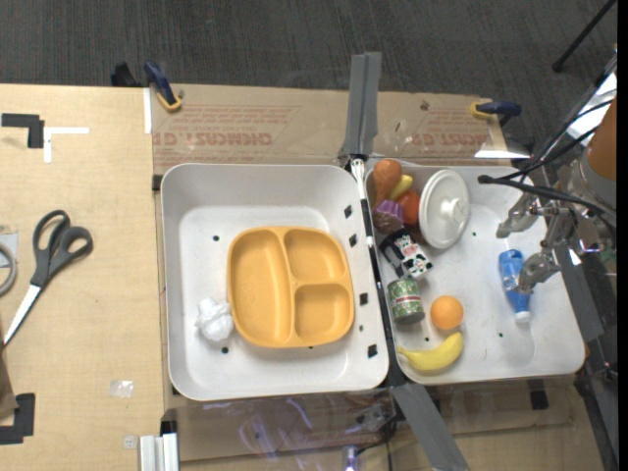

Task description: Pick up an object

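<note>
My gripper (523, 248) hangs over the right part of the right bin (491, 356), reaching in from the right. It is open, with its two metal fingers (510, 222) spread apart and nothing between them. A blue bottle with a white cap (512, 283) lies just below the gripper, beside the lower finger. Further left in the same bin are an orange (446, 313), a banana (433, 354), a green can (405, 300), a black-and-white toy (406, 252) and a white round lid (444, 208). Red, orange and purple fruit pieces (392, 189) sit at the bin's far left corner.
The left bin (186, 263) holds a yellow divided plate (290, 286) and a crumpled white wad (212, 318). Scissors (49, 253) lie on the bench at the left. A grey divider bar (363, 106) stands between the bins. Cables and the arm crowd the right edge.
</note>
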Robot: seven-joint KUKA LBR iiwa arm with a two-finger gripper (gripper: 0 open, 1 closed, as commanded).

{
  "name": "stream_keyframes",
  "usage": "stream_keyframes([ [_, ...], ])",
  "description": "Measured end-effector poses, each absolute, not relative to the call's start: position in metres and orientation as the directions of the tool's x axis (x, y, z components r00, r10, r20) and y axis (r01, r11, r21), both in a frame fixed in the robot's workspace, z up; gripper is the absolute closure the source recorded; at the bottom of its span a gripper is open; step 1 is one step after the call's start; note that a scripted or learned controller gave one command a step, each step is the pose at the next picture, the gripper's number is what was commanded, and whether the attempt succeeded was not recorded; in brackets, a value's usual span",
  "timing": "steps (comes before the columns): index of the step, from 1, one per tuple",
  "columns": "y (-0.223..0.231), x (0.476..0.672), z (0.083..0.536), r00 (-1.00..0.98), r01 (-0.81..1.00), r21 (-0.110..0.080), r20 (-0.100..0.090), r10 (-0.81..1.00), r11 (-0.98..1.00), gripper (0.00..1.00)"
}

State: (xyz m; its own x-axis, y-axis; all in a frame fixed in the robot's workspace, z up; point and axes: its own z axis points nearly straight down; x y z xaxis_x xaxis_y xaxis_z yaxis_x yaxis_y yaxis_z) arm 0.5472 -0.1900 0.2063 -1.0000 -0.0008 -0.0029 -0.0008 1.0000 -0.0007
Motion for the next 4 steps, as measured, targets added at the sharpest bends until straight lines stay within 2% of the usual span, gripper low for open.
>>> stream_keyframes([
  [1, -0.218, 0.553, 0.093, -1.000, -0.022, -0.002, -0.005, -0.022, 1.000, 0.00],
  [2, -0.221, 0.532, 0.093, -1.000, -0.026, -0.001, -0.004, -0.026, 1.000, 0.00],
  [3, -0.220, 0.534, 0.103, -1.000, -0.030, -0.004, -0.008, -0.030, 1.000, 1.00],
  [4, -0.220, 0.534, 0.103, -0.999, -0.031, -0.003, -0.008, -0.031, 1.000, 0.00],
])
